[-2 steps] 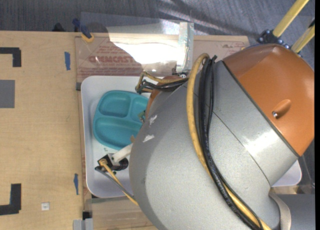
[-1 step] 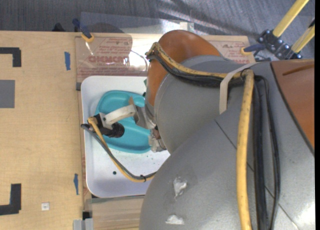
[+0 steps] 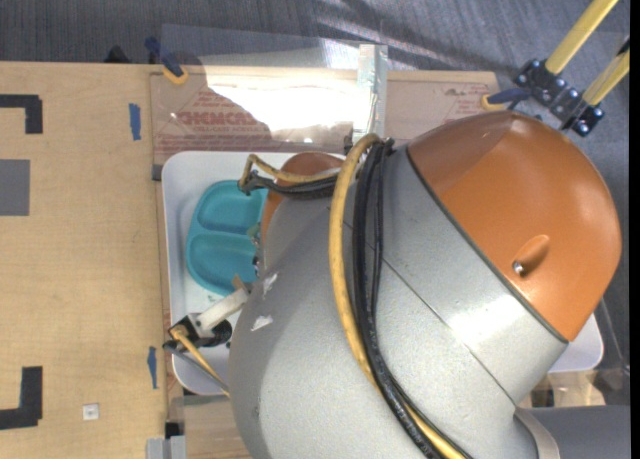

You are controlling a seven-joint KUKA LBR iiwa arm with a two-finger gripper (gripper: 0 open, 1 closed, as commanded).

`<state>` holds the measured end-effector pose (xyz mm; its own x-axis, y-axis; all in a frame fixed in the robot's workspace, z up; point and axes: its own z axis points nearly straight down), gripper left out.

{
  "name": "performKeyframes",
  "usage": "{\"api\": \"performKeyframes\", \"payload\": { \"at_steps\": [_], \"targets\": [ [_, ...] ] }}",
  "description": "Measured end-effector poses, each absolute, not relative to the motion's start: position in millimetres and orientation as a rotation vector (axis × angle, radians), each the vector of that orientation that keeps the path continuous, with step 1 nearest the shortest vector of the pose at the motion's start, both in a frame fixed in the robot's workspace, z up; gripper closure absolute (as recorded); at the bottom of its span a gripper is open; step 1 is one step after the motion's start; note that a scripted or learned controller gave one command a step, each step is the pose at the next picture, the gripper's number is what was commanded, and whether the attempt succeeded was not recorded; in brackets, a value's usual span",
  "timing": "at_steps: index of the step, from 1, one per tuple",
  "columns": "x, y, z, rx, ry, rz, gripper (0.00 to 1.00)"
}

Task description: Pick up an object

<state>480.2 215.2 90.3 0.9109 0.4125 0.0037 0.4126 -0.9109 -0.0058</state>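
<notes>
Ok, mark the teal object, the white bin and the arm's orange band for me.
teal object (image 3: 225, 237), camera view, middle of its top face.
white bin (image 3: 174, 257), camera view, its left wall.
orange band (image 3: 510, 197), camera view, centre of the dome.

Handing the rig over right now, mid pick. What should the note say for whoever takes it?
Arm: reaching down over the left bin, covering most of it. Grip state cannot be told from this view.
Things: a teal piece lies in that bin near its left wall, just beside the arm. An orange-brown thing sits at the bin's far end, partly behind the arm.
Done: the arm is down at the bin; no pick can be confirmed.
Left: lift clear and check whether anything comes up. If nothing does, try again, probably on the teal piece.
</notes>
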Motion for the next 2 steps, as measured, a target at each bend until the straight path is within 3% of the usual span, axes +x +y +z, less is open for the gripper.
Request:
{"api": "performKeyframes", "payload": {
  "at_steps": [1,2],
  "targets": [
    [479.8,224.2,176.1,-3.123,-0.316,-0.006,1.00],
    [481.9,225.4,319.5,-3.122,-0.315,-0.014,1.00]
  ]
}}
